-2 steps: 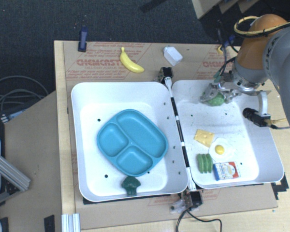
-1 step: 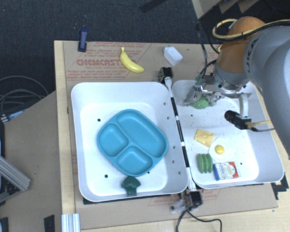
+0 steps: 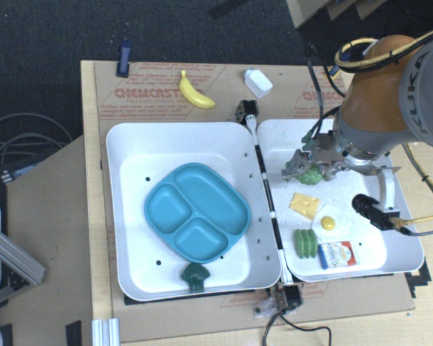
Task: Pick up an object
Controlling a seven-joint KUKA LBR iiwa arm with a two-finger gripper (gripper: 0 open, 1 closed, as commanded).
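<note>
My gripper is low in the upper left part of the right bin, directly over a small green object that is partly hidden beneath it. Just below lie a yellow cheese wedge, a toy fried egg, a green pickle-like piece and a small red, white and blue carton. The grey and orange arm reaches in from the upper right and hides the bin's far corner.
The left bin holds a blue divided plate and a dark green toy at its front. On the bench behind the bins lie a banana, a white block and a blue item. A black cable fitting hangs by the egg.
</note>
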